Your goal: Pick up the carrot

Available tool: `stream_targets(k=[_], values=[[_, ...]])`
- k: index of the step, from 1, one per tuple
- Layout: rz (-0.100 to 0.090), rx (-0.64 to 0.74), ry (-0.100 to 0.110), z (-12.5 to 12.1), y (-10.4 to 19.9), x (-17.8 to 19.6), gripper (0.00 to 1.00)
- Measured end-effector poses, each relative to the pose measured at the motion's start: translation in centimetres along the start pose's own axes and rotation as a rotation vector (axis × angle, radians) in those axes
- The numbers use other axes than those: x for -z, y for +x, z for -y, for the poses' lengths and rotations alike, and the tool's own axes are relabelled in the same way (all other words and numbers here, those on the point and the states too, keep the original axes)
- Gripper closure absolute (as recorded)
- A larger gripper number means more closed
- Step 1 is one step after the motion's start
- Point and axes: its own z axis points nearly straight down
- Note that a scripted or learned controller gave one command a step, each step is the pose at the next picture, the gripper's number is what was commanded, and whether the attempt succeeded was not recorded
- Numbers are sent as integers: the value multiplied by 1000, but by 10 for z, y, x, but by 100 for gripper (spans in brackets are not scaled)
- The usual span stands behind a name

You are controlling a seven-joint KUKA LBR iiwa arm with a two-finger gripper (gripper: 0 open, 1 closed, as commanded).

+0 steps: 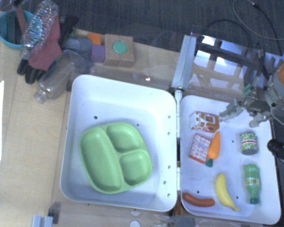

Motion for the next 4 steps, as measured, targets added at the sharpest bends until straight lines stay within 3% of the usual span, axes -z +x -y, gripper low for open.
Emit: stream_targets(k=[1,2,3,4], values=[[0,33,0,24,-14,-100,0],[-1,46,-6,7,-55,-168,0],[0,48,-15,4,-53,-155,100],[2,55,-5,-49,-31,-73,100]])
